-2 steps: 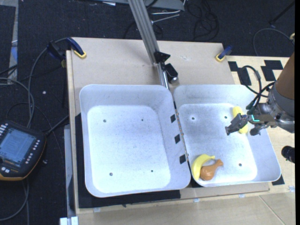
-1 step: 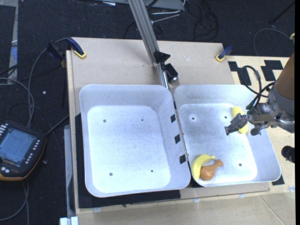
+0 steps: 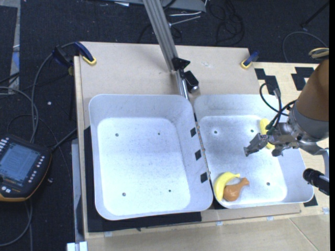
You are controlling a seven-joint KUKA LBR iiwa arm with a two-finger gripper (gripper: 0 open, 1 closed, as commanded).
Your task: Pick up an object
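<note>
Yellow and curved, a toy banana [image 3: 226, 180] lay at the near edge of the right bin [image 3: 293, 192], close to the wall between the two bins. An orange-brown toy drumstick [image 3: 234, 189] lay touching it, just to its right. Farther back, over the right side of the same bin, the gripper [image 3: 255, 145] hung above the white floor. Its dark fingers [image 3: 251, 148] pointed left and had nothing between them; I could not tell how wide they stood. A small yellow thing [image 3: 265, 125] peeked out just behind the gripper, partly hidden by it. The grey arm [image 3: 312, 120] came in from the right. The left bin [image 3: 104, 109] sat beside the right one. Both rested on a tan wooden bench [image 3: 131, 67], and a silver pole [image 3: 162, 30] rose from behind the bins.
</note>
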